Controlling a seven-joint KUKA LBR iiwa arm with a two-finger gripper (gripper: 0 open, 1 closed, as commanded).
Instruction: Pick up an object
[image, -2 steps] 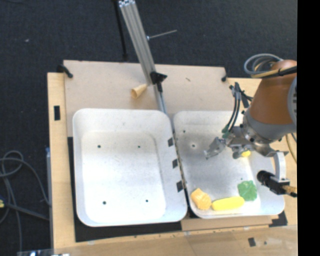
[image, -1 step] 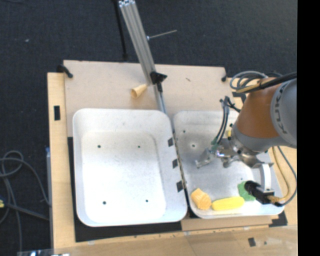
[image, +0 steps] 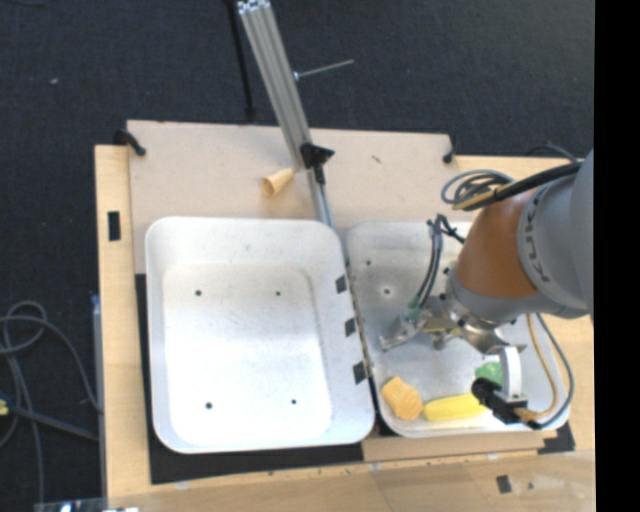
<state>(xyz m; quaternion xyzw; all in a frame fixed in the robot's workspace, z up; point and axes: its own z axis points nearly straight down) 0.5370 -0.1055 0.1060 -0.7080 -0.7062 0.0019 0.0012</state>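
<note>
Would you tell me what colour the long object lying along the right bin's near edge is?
Yellow; the long object shows best in the camera view.

A robotics lab test bench

You're looking at a plywood bench (image: 200, 160) on dark carpet (image: 60, 80), carrying two white bins (image: 250, 330) side by side. An aluminium rail (image: 280, 80) rises from its far edge, loose cables (image: 30, 340) trail off the left side, and the industrial arm (image: 520, 250) reaches in over the right bin.
</note>
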